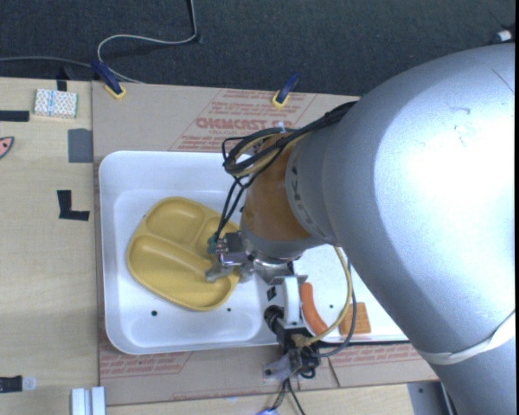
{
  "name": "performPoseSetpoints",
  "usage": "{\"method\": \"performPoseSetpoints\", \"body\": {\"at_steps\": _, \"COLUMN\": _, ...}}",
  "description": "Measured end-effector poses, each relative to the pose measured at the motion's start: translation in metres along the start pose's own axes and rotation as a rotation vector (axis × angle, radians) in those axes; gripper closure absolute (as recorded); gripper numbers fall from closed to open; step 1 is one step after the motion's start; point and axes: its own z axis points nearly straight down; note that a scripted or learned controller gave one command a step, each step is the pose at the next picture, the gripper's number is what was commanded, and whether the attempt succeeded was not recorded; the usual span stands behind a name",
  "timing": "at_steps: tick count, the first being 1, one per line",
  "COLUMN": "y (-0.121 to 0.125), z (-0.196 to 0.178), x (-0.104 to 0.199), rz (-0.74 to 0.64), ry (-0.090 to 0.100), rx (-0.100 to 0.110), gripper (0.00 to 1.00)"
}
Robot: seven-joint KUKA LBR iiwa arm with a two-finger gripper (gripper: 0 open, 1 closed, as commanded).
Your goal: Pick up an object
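While the arm [398,197] hangs low over the left bin [121,232], the end effector [227,262] sits at the right edge of the yellow tray [173,253], which lies in the middle of that bin. Whether it is apart or clamped on the tray I cannot tell; the wrist hides it. This looks like the grasp step, not the lift. Next the move calls for a firm hold on the tray's rim, then a straight rise clear of the bin wall. An orange carrot [311,308] lies in the right bin, just beside the wrist. The surface [35,258] is brown board with black tape marks; dark floor and a cable [147,37] lie beyond its far edge.
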Motion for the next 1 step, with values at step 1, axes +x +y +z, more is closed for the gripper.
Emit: {"method": "performPoseSetpoints", "body": {"at_steps": 1, "y": 0.0027, "z": -0.1008, "x": 0.0259, "rz": -0.002, "ry": -0.002, "rx": -0.009, "gripper": 1.0}}
